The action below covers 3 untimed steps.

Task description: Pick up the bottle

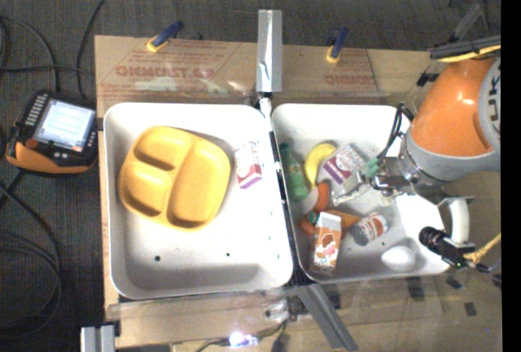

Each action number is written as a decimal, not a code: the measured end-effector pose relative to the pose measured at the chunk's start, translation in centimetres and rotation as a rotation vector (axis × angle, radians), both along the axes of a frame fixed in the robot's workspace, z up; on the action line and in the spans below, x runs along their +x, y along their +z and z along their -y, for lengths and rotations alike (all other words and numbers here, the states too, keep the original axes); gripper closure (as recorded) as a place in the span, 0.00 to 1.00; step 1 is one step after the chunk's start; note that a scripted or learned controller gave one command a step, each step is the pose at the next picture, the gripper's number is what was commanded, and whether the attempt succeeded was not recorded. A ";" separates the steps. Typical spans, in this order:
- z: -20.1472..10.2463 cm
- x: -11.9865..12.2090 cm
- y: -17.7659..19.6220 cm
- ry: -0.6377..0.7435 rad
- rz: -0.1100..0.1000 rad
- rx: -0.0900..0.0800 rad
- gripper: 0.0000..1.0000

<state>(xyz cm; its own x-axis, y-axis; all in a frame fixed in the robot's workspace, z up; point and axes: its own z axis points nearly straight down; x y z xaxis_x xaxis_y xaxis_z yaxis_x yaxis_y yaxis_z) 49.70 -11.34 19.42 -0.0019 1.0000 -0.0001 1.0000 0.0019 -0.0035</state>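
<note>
A dark green bottle (pixel 291 172) lies along the left wall of the right bin (pixel 358 116), its cap pointing to the far side. A small bottle with a red label (pixel 370 228) lies on its side near the bin's middle front. My gripper (pixel 361 182) reaches in from the right, low over the clutter. It sits beside a purple-and-white packet (pixel 340 165), just above the small bottle and well to the right of the green one. Nothing shows as held.
The right bin also holds a banana (pixel 319 158), an orange carrot (pixel 322 197), a juice carton (pixel 326 240) and a white lump (pixel 397 257). The left bin (pixel 130 261) holds a yellow divided tray (pixel 174 176) and a small pink-and-white carton (pixel 249 163).
</note>
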 end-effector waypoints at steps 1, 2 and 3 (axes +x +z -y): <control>0.0 -0.8 -10.4 0.303 0.020 -0.008 0.00; -1.2 5.0 -6.8 0.218 0.001 0.001 0.00; 3.1 3.3 -9.9 0.254 0.023 0.002 0.00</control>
